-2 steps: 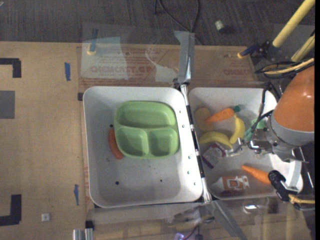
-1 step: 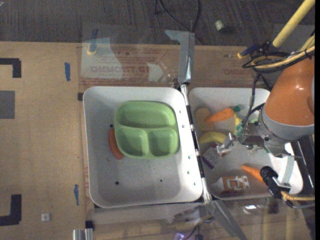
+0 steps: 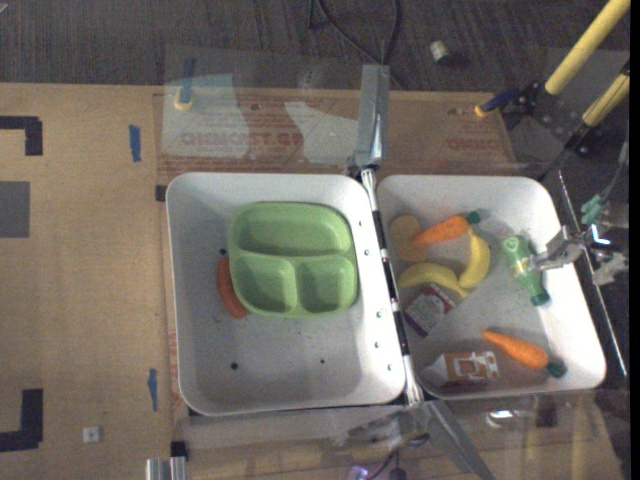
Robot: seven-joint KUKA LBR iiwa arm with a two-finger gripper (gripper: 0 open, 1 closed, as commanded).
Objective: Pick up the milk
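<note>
While the pincer's [image 3: 560, 253] state is unclear, the milk [image 3: 465, 368] lies flat, long axis left-right.

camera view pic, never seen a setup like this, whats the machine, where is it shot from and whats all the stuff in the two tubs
This is one picture from a camera fixed above a bench, looking down at a slant. The bench carries two shallow white tubs side by side. The machine is a robot arm that reaches in from the right; here you see just its gripper, the metal part at the right tub's edge. The picture is too small to tell whether it is open or shut, and nothing shows between its tips.

The left tub holds a green divided plate with an orange piece tucked beside it.

The right tub holds toy food: two carrots, two bananas, a green bottle, a small purple carton and a milk carton lying on its side near the front wall. The milk is what the arm should pick up; it lies untouched.
</note>
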